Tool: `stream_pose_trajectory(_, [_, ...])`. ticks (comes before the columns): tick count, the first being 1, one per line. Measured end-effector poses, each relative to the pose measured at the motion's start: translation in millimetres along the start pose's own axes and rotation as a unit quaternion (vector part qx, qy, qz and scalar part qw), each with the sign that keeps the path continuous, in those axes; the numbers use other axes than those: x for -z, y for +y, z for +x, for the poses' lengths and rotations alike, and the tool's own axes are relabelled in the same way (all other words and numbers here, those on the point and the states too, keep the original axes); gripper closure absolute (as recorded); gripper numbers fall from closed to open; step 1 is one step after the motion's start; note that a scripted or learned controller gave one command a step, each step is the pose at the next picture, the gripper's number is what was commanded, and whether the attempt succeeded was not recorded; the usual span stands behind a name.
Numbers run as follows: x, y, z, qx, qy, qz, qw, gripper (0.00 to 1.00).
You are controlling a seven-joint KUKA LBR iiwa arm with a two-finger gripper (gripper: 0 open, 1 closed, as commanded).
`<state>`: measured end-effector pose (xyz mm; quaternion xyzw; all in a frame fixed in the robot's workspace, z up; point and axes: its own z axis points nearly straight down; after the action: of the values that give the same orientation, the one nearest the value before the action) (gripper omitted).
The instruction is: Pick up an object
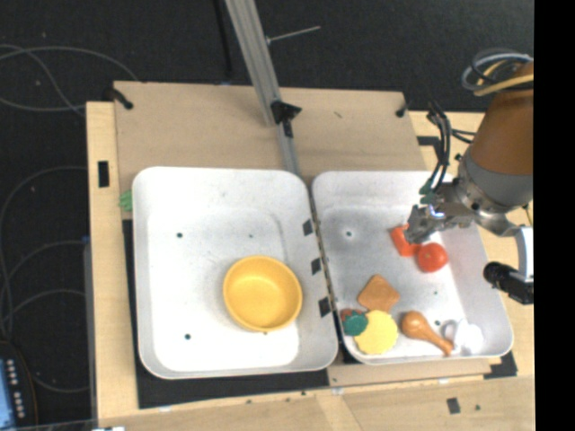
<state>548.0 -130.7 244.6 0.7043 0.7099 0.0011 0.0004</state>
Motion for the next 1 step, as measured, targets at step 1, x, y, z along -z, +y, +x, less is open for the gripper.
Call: stream_pose_trajectory(1, [-8.9,24.0,43.2,-0.001,-0.001,0.0,1.0,1.0])
